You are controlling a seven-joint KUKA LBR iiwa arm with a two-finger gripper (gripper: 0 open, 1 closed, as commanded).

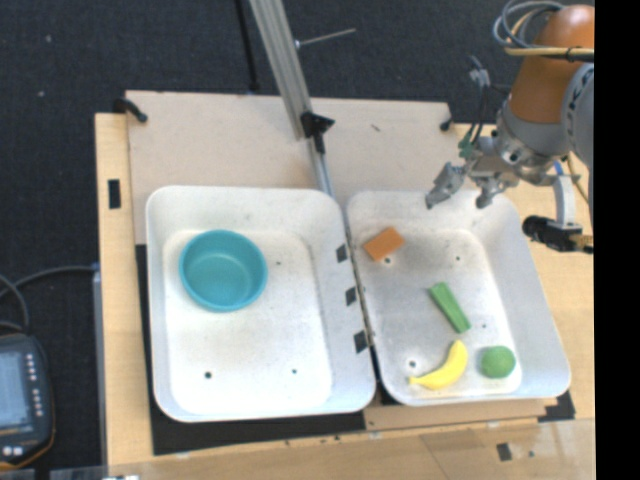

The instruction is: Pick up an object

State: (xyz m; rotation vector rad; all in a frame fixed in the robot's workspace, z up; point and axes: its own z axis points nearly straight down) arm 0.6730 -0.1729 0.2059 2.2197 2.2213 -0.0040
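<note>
Arm (545,78) is hovering over the right bin's (520,268) far edge.
Jaws are hanging spread, gripping nothing; orange block (383,244), green stick (450,307), banana (442,367), green ball (497,361) are lying below.

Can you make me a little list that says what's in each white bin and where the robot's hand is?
left bin: one blue bowl
right bin: orange block, green stick, yellow banana, green ball
gripper: above the right bin's far edge, fingers spread open, nothing between them
nearest thing to gripper: orange block
banana and ball: side by side at the near edge
</note>
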